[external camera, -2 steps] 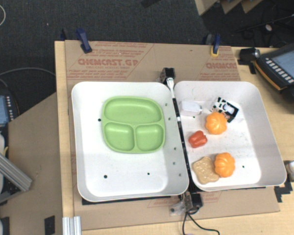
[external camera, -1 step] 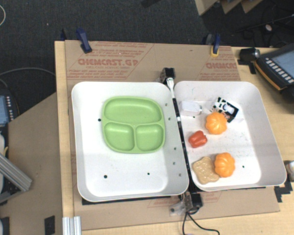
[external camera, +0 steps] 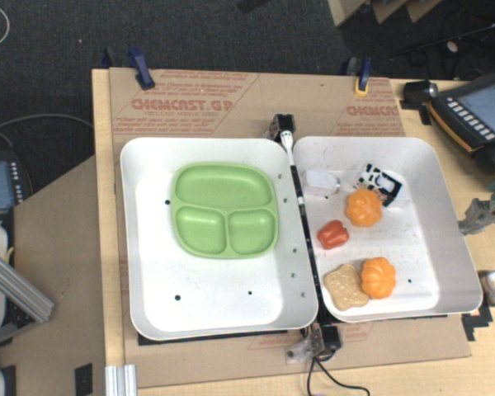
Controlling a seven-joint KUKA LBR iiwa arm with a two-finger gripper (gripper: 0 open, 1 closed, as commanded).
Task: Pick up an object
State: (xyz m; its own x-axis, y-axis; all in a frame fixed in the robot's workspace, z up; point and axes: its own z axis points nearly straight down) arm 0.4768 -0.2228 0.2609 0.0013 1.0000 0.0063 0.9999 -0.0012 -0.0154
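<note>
Nearest us, at the front of the right shallow white bin (external camera: 421, 221), we see a tan cracker-shaped toy (external camera: 345, 287) touching a small orange pumpkin-like toy (external camera: 379, 276). Behind them lie a red pepper-shaped toy (external camera: 332, 234), a second orange round toy (external camera: 364, 208), a black-and-white patterned object (external camera: 380, 183) and a pale whitish piece (external camera: 322, 181). We cannot tell the state of the claw. In the left shallow white bin (external camera: 148, 254) rests a light green three-compartment plastic plate (external camera: 225, 209). Both bins sit on a brown cardboard sheet (external camera: 190, 101) covering the counter (external camera: 74, 221). Red print on it reads "CHEMCAST G P" at left, and the same word is partly visible at right. Two clamps, one blue (external camera: 139, 67) and one yellow (external camera: 362, 77), grip its far edge.
</note>
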